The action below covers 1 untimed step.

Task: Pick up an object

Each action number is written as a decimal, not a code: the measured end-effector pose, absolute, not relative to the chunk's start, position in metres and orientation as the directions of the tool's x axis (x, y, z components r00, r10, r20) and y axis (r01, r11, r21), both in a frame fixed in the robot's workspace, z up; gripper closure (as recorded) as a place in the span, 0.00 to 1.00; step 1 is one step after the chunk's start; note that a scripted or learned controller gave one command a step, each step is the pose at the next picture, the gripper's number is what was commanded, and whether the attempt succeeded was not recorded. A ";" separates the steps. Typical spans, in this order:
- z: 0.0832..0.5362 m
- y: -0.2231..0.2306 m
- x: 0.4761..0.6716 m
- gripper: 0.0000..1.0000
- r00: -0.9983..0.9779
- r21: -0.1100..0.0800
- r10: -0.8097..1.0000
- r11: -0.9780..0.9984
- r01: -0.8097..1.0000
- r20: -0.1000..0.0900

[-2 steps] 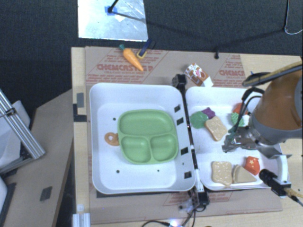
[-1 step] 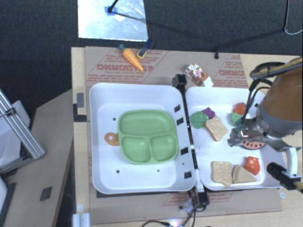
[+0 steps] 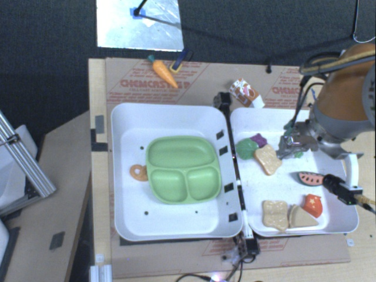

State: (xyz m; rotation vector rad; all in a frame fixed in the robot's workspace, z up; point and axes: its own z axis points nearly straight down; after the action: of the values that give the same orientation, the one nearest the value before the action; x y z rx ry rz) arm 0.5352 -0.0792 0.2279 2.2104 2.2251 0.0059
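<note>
We see the arm [image 3: 346, 98] reaching in from the right, its gripper [image 3: 289, 145] low over the right bin [image 3: 276, 113], near that bin's upper middle. Whether it is released or clenched we cannot tell at this slant, and nothing shows clearly as grasped.

The pickable things lie scattered in the right bin: a toast slice [image 3: 268, 159] just left of the gripper, a green leafy piece [image 3: 247, 149] and a purple piece [image 3: 258, 140] beside it, a watermelon wedge [image 3: 309, 178] and a red tomato-like piece [image 3: 313, 205] to the right, and two bread pieces [image 3: 275, 214] and [image 3: 302, 217] touching each other near the front wall. We judge the toast slice or the small green bit under the tool the likeliest target, since the gripper hangs closest to them.

The left bin [image 3: 126, 157] bears a green divided tray [image 3: 183, 169] in the middle, seemingly as a drop place, with a small orange ring [image 3: 138, 173] beside its left edge. A toy carrot [image 3: 164, 73] and a small packet [image 3: 245, 93] lie outside on the board behind the bins.
</note>
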 end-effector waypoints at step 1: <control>0.235 -0.064 0.580 1.00 -0.007 0.006 1.000 0.007 1.000 0.000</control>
State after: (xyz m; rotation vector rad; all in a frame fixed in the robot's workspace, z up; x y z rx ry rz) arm 0.5801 -0.0640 0.2353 2.2105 2.2265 0.0064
